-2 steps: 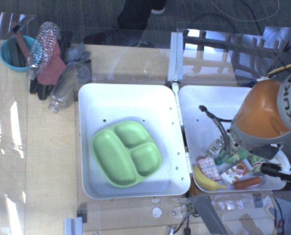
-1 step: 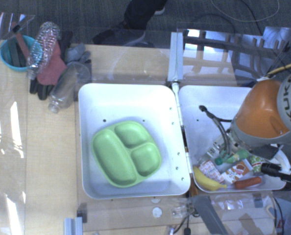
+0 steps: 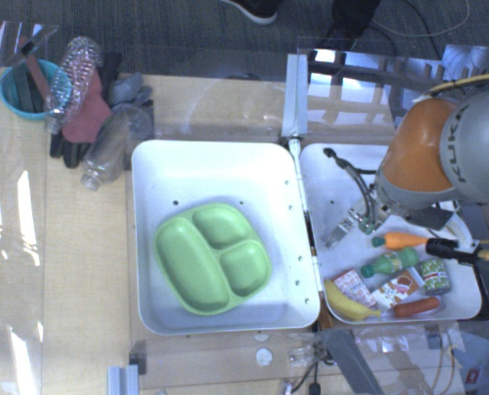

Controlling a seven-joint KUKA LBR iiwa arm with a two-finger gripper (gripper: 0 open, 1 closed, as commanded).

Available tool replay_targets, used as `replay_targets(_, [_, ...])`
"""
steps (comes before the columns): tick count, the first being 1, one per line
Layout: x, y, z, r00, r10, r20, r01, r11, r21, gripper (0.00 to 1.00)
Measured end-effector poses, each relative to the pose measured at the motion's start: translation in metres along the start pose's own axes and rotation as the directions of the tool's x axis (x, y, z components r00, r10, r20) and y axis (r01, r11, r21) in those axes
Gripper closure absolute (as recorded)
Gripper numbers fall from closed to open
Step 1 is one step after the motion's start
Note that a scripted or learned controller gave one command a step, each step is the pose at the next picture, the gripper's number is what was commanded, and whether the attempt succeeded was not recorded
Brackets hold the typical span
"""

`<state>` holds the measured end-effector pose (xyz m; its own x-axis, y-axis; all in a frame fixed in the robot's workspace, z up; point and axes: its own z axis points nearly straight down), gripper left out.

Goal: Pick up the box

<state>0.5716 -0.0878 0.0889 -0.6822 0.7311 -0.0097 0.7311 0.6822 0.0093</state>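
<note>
Left to right: the left white bin [image 3: 146, 220] holds a green three-compartment plastic plate [image 3: 213, 257], and my gripper [image 3: 343, 229] hangs in the right white bin [image 3: 327, 171], touching nothing I can make out. I cannot tell how it is set. I judge I'm still approaching: the small colourful cardboard box [image 3: 399, 288] lies nearer and right of it, among toy foods, so I must shift there and descend.

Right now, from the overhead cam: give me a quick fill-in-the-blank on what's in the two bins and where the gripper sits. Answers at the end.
1. The green three-compartment plastic tray lies in the ____ white bin as the camera sees it.
2. The yellow banana lies beside a small printed box in the ____ white bin.
3. The toy vegetable nearest the two-finger gripper is an orange ____.
4. The gripper hangs over the ____ bin.

Missing words: left; right; carrot; right
</note>
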Motion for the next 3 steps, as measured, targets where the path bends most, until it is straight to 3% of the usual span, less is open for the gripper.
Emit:
replay_targets(1, [0.048,-0.062,-0.002,0.982,-0.187,0.004,0.187,0.982,-0.002,0.00])
replay_targets(2, [0.045,-0.058,-0.015,0.982,-0.186,0.017,0.186,0.982,-0.010,1.00])
replay_targets(3, [0.045,-0.058,-0.015,0.982,-0.186,0.016,0.186,0.982,-0.009,0.00])
